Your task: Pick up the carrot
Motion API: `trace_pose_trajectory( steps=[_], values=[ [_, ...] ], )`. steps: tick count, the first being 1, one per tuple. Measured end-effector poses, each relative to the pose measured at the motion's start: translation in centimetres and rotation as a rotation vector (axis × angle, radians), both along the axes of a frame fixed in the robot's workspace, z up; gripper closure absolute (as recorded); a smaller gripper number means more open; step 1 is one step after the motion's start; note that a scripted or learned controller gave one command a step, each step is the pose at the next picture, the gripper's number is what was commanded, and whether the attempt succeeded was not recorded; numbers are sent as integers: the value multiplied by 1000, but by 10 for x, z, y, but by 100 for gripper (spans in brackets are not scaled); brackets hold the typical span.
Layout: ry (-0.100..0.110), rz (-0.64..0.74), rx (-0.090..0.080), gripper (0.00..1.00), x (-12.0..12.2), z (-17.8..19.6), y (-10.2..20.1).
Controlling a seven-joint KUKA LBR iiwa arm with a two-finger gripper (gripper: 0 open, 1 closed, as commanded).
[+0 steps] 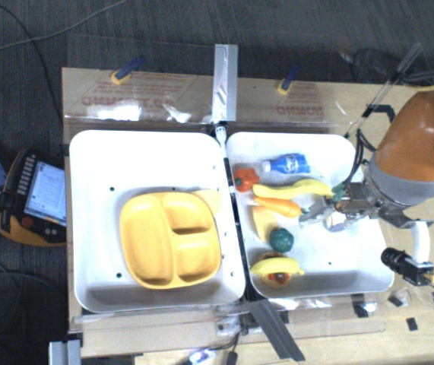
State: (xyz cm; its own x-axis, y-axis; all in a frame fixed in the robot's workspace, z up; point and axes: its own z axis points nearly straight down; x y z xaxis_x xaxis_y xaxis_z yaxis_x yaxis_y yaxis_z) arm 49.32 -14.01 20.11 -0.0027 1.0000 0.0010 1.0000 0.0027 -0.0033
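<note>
Carrot (279, 204): lies on its side in the right bin (338, 261), near the bin's left wall, thick end toward the left, tip pointing toward the arm. It is not lifted.
Closest neighbours: a yellow banana (308, 186) lies just above the carrot and seems to touch it along part of its length; a pale yellow piece (262, 220) sits just below; a dark green round fruit (281, 239) is near its lower side; a red tomato (245, 178) is just beside its thick end.
Further out: a blue-labelled bottle (285, 164) lies above the banana; another yellow fruit (277, 268) rests near the bin's front wall.
Hand (315, 214): low in the right bin, just beside the carrot's tip. I cannot tell whether it is open or closed, and nothing is visibly in its hold.
Risk, wrong item: the banana crowds the carrot, so a closing grasp could likely catch the banana instead, or both.
Risk, slip: gripping at the narrow tapered tip could let the carrot squirt out.
Risk, push: an approach from the tip side may shove the carrot toward the tomato and the wall.
Left bin (95, 204): holds a yellow divided tray (172, 238), well apart from the work.
Desk: carries both bins.
</note>
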Motion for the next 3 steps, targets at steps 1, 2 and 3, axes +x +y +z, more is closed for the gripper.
trace_pose_trajectory(
  steps=[1, 2, 3],
  values=[
    [-22, 5, -2, 0, 60, -107, 33],
    [-14, -38, -4, 0, 114, -111, 40],
    [-14, -39, -4, 0, 113, -111, 40]
  ],
)
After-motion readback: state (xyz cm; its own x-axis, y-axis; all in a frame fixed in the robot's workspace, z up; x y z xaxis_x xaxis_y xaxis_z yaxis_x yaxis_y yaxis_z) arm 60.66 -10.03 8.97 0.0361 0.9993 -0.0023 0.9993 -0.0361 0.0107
